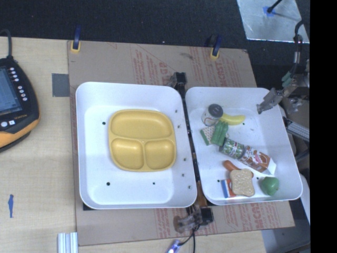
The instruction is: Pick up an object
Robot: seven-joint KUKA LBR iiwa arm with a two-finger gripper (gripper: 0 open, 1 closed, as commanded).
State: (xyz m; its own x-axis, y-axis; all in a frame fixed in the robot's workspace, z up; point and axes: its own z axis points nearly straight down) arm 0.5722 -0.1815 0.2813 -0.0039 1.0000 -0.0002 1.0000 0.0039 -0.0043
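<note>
Toys lie close together in the right bin (288,141): a yellow banana (233,119), a green block (218,134), a bottle (238,150), a slice of toast (243,182) and a green ball (269,185). The left bin (89,141) has a yellow tray (142,139). The hand (268,101) hangs over the right bin's far right edge, holding nothing. I cannot tell how wide it is open. It may grab two toys at once, or push one away, because they touch.
</note>
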